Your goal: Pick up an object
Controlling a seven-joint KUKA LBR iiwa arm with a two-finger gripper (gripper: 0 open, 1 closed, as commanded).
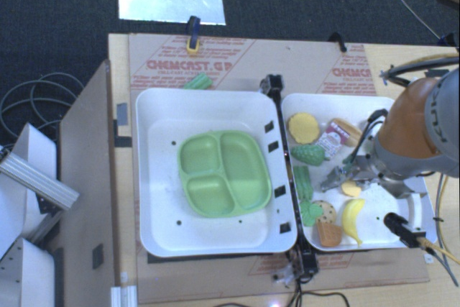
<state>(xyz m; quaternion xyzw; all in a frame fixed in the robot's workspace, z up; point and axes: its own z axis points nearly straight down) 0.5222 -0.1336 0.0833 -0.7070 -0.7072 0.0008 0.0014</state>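
Observation:
The right bin [402,237] holds several toy foods. A yellow round piece [303,127] and a wrapped red-and-white item [338,134] lie at the back. A bumpy green piece [307,153] and a long green one [303,183] lie along the left wall. A banana [352,219], a round cookie [324,211] and a brown slice [329,233] sit at the front. My gripper [336,177] hangs low over the bin's middle, its tip beside a small yellow piece [351,189] and just right of the long green one. I see nothing held in it.
The left bin [162,154] carries a green divided plate [224,172]. A black divider with clips [282,154] runs between the bins. The grey arm with its orange band [413,129] covers the right bin's right side. Cables [29,101] lie off the bench at left.

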